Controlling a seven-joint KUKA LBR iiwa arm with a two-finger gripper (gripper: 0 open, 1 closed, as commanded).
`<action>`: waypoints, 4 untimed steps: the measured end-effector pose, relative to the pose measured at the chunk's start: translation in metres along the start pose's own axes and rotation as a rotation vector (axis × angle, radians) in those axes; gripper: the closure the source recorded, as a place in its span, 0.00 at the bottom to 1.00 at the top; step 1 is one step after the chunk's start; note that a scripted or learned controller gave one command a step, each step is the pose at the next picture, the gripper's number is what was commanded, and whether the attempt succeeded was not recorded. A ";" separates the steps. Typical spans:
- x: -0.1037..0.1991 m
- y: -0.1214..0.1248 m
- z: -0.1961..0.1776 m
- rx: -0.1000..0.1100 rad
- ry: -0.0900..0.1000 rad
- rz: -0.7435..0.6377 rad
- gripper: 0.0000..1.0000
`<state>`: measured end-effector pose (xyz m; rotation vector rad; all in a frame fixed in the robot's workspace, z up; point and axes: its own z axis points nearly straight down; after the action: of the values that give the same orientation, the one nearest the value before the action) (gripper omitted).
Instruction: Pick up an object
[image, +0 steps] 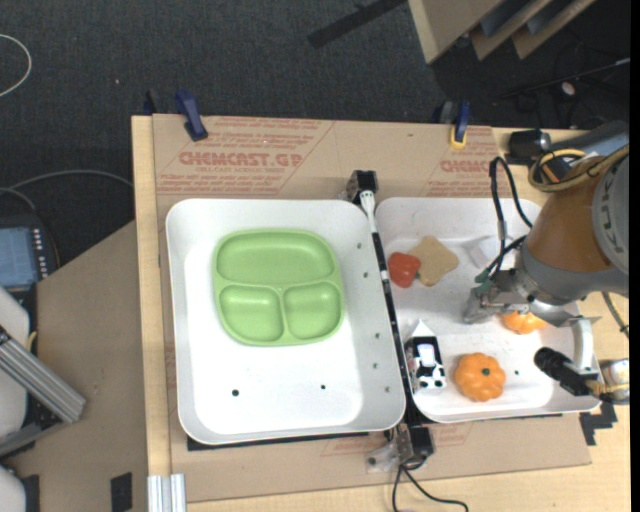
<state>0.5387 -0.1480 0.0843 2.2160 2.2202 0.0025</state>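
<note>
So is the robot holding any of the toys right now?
It cannot be told. The end effector is low in the right bin, next to a small orange thing partly hidden under the arm, but no toy shows between its tips.

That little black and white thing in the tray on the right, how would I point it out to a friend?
Start at the right bin, the one the arm reaches over. Look to its near left corner, beside the divider between bins. The small black-and-white carton stands there, left of the orange pumpkin; everything else nearby is orange, red or tan.

Divided plate (277, 285) sits in the left bin (200, 390). Right bin (440, 215) holds tomato (404, 268) touching bread slice (436, 260) at back, cow toy (428, 363) and pumpkin (480, 377) in front.
</note>
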 end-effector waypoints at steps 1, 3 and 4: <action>-0.047 0.047 -0.001 -0.002 -0.003 0.001 1.00; -0.079 0.003 -0.055 0.003 0.000 0.006 0.00; -0.039 -0.064 0.002 0.013 0.007 0.003 0.00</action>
<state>0.4752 -0.1870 0.0817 2.2299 2.2266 -0.0038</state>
